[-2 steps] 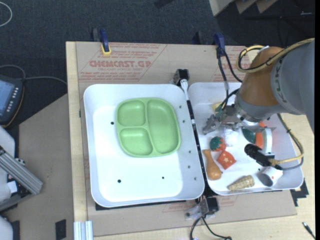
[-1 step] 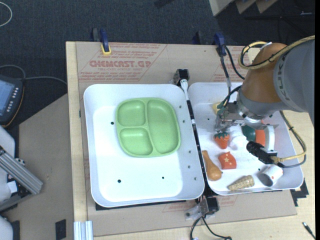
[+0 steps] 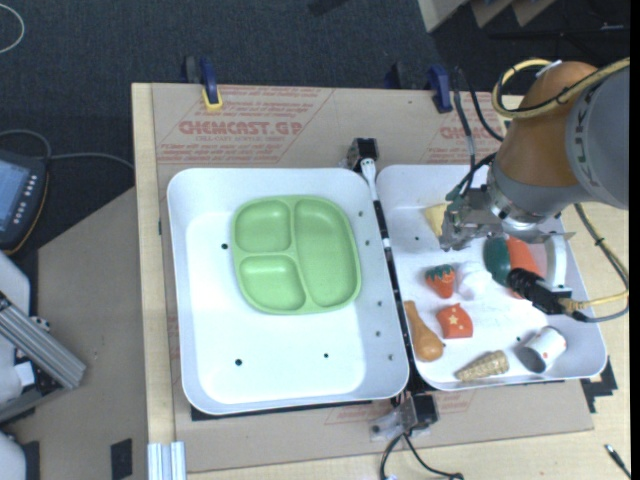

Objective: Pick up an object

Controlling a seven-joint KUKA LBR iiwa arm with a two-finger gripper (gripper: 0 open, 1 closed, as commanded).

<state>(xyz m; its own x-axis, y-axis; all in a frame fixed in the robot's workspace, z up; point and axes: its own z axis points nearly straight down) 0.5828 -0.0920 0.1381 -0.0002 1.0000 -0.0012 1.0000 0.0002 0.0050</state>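
The gripper [image 3: 458, 230] hangs low over the right white bin [image 3: 590, 353]; whether its jaws stand apart or together I cannot tell. Just below them lies a small orange-red strawberry-like toy with a green top [image 3: 441, 281], the likeliest pick: drop straight down and centre it before closing. Farther below sit a red block with a yellow mark [image 3: 455, 321] and an orange carrot-shaped toy [image 3: 424, 332]. The grey arm, orange-banded [image 3: 545, 118], reaches in from the right, wrist bent down.

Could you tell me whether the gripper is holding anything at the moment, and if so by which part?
That cannot be told: the gripper hangs low over the right bin, and no object shows between its fingers.
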